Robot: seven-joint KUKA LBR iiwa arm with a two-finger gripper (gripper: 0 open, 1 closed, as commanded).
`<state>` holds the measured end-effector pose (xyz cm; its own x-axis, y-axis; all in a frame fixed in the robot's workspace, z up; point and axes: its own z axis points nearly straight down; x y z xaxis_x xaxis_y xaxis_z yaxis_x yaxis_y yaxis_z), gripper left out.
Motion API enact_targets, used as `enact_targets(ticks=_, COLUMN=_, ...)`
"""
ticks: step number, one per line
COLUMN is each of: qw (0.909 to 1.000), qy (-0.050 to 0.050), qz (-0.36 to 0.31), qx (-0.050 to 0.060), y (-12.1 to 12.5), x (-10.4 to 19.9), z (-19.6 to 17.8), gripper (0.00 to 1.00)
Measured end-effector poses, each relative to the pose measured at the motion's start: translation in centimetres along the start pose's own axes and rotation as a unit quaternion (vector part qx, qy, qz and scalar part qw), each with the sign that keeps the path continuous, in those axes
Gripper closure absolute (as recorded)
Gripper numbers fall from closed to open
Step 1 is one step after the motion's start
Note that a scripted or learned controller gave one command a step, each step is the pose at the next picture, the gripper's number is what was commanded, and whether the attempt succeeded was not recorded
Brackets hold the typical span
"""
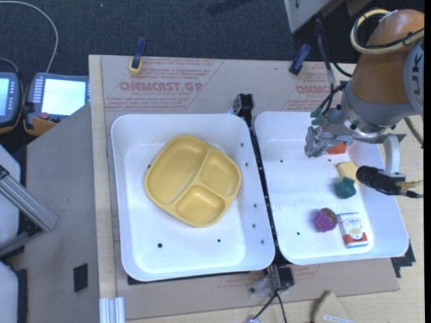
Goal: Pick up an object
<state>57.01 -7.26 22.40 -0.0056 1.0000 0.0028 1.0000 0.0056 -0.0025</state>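
Note:
My gripper (316, 144) hangs over the back part of the right bin (296, 244), its grey fingers pointing down near the bin floor. Just right of it lies a small orange piece (336, 149) and a yellow block (346, 169). A teal object (345, 188) sits below the block. Nearer the front lie a purple object (324, 220) and a small white and orange carton (353, 229). Nothing shows between the fingers.
The left bin (135, 247) holds a yellow divided plate (192, 180). A black clamp (243, 104) sits at the back between the bins. A black cylinder (377, 178) juts from the arm over the right bin's right side.

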Motion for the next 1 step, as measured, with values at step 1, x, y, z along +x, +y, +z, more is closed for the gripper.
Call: enact_targets(ticks=1, qw=1.0000, qy=0.000, qz=-0.001, qx=-0.003, y=0.35, x=5.33, z=-1.06, gripper=1.00)
